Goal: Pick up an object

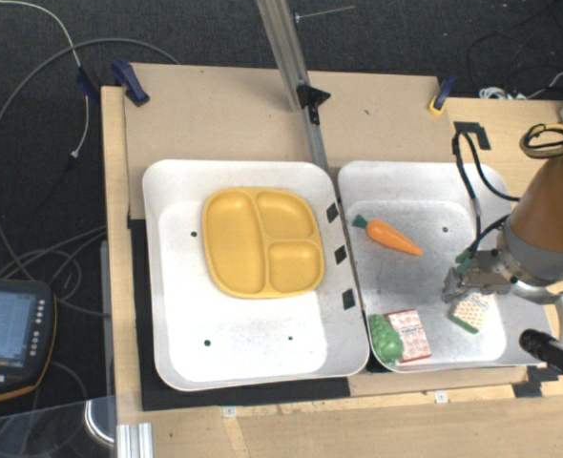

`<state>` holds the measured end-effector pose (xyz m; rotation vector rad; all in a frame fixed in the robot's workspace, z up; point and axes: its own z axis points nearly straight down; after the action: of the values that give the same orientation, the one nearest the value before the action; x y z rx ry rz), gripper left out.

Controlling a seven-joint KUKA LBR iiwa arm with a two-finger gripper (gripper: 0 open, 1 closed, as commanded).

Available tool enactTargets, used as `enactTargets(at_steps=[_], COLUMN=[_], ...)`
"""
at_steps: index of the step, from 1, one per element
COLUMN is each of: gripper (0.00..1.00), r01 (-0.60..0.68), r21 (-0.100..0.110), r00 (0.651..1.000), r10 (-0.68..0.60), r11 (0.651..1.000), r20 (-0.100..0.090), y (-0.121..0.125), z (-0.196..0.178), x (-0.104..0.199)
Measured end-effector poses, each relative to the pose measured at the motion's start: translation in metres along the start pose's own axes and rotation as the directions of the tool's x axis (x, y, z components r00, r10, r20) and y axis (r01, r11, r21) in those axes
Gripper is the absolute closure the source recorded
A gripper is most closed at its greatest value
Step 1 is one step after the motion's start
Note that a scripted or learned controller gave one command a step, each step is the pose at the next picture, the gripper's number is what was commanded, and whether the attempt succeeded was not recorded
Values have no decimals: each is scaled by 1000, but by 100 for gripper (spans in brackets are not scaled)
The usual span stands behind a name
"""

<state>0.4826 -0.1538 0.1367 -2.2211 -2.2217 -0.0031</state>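
In the right bin (406,187) lie a toy carrot (390,236) near the middle, a green leafy toy (385,339) and a small pink-and-white box (408,335) at the front left, and a pale patterned block with a green edge (471,311) at the front right. My gripper (469,285) hangs at the end of the grey and orange arm, low over the right bin, directly above the patterned block and close to touching it. The arm's wrist hides the fingers' stance.
The left bin (172,284) holds a yellow tray with three compartments (262,240). A metal pole (286,36) slants down between the bins. Black cables (472,160) hang by the arm. A teach pendant (10,332) sits at far left.
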Motion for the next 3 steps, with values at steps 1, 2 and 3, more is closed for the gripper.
enactTargets(at_steps=[1,2,3], gripper=[100,100,100], r01=[0,2,1], r21=[-5,-8,-1], r00=[1000,1000,1000], r10=[0,-2,-1], r11=[1000,1000,1000], r20=[4,4,2], y=[2,2,3], z=[-49,-113,-114], x=[-10,-9,-9])
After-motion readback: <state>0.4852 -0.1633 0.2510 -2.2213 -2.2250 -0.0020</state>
